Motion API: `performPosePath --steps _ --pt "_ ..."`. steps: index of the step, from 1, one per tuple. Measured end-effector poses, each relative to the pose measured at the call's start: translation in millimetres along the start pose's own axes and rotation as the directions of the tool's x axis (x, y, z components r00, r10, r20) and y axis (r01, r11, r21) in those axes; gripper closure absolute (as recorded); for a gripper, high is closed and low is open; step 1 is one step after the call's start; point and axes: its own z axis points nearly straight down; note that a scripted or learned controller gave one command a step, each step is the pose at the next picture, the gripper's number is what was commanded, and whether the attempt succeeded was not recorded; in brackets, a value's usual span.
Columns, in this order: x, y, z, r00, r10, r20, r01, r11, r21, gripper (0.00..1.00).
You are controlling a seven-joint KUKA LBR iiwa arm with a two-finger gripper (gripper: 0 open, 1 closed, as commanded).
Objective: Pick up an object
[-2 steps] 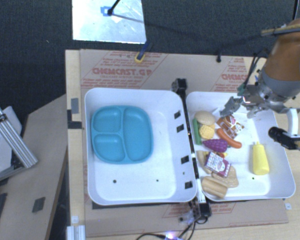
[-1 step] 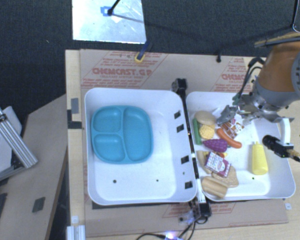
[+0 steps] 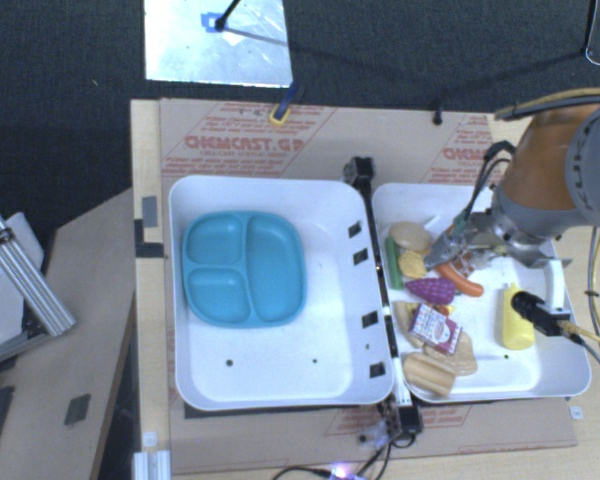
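Observation:
My gripper (image 3: 446,251) hangs low over the upper middle of the right bin (image 3: 550,373), its fingers pointing down-left just above an orange carrot-like piece (image 3: 464,284) and a purple grape bunch (image 3: 432,290). Nothing shows between the fingers. Close by lie a yellow corn piece (image 3: 412,264), a tan bread piece (image 3: 410,235) and a thin green piece (image 3: 392,264) by the left wall. Lower in the bin sit a red-and-white packet (image 3: 435,329), a bread roll (image 3: 428,372) and a yellow bottle (image 3: 516,318) at the right.
The left bin (image 3: 210,373) holds a blue divided plate (image 3: 244,269) in its upper left part. A black clip-studded divider (image 3: 372,268) runs between the two bins. The arm's orange band (image 3: 540,158) rises over the right bin's top right corner.

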Motion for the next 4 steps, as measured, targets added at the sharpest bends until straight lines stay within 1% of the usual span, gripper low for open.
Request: performPosePath --steps 1,2,3,4 --pt "-4 7 15 1.0 0.002 0.009 -0.002 1.0 -0.025 0.0" --pt "-7 8 5 1.0 0.003 0.017 -0.003 0.999 -0.032 1.0" --pt "-7 10 -61 1.0 -0.004 0.002 0.004 1.0 -0.012 1.0" --pt "-7 11 -102 1.0 -0.004 0.002 0.004 1.0 -0.011 1.0"
